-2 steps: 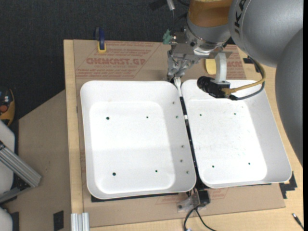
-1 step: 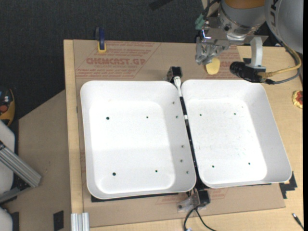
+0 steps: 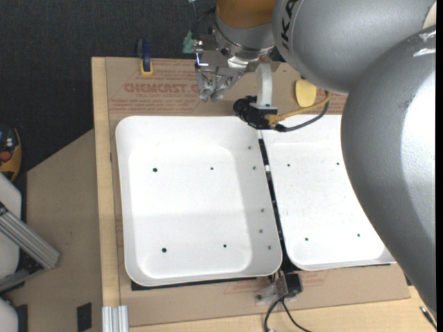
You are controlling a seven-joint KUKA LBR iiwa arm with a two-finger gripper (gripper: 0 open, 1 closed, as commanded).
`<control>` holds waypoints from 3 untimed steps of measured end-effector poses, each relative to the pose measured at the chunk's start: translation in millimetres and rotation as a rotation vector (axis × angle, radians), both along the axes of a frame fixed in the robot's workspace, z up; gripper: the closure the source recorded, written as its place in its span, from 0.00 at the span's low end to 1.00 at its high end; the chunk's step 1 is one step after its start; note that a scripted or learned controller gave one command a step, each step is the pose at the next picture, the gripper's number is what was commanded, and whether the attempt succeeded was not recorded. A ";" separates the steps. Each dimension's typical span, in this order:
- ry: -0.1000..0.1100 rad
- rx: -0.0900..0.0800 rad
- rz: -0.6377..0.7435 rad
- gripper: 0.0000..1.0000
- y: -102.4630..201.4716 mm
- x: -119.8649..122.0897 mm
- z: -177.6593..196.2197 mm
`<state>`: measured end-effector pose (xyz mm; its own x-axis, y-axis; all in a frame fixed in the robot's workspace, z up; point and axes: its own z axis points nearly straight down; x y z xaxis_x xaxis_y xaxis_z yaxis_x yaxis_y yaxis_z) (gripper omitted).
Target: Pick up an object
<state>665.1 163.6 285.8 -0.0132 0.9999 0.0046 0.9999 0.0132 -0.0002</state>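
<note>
Arm: the grey arm reached in from the right, its bulk covering the right bin's far right part, the orange band at the far edge.
Gripper: the gripper hung beyond the left bin's far rim, over the brown board.
Grip: cannot tell.
Object: none could be made out in either bin or at the gripper.
Yellow piece: a yellow piece lay on the board near the arm.

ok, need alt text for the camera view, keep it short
A grey KUKA arm reaches in from the right, its gripper above the bench's far edge, beyond two shallow white bins side by side. The left bin and right bin show bare white floors with small dark dots.
</note>
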 end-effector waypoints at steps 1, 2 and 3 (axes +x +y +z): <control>-0.008 -0.005 -0.017 1.00 -47.8 2.2 46.6; 0.009 -0.005 -0.009 1.00 5.0 -0.5 -43.9; -0.009 -0.004 -0.015 1.00 -20.1 2.3 20.3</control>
